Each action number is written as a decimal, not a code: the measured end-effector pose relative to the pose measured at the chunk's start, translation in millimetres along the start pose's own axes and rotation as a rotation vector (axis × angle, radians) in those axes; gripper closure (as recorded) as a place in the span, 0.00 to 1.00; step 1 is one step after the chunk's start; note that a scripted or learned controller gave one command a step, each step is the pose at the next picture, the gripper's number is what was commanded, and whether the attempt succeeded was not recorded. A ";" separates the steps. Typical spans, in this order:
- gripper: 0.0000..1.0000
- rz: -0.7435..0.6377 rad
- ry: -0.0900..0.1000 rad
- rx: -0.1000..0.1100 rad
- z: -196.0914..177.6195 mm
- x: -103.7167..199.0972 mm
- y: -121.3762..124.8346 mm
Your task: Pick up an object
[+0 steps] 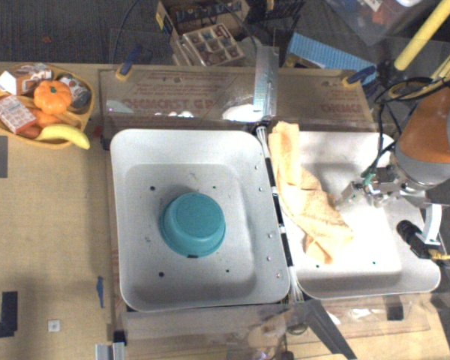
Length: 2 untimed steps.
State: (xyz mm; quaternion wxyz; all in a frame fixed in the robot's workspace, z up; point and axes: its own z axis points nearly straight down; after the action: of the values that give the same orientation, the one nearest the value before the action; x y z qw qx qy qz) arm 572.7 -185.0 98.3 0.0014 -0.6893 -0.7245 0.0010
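A teal bowl (194, 224) sits upside down in the middle of the left bin (135, 156). A tan cloth (304, 197) lies crumpled along the left side of the right bin (360, 268), running from the back wall toward the front. My gripper (354, 193) hangs low over the right bin, just right of the cloth's middle, pointing toward it. Nothing is visibly held in it. The grey arm with its orange band (433, 135) comes in from the right.
A basket of toy fruit and food (39, 105) stands on the bench at the far left. Cardboard panels (187, 92) and a metal bracket line the back of both bins. Bare bin floor lies around the bowl and right of the cloth.
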 end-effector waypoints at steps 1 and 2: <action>0.00 -0.269 -0.005 -0.014 10.3 55.2 51.2; 0.00 -0.304 -0.002 -0.002 -84.1 96.2 59.8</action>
State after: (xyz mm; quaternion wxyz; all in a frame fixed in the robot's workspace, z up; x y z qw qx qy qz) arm 628.0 -86.0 182.3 0.0001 -0.5716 -0.8205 0.0006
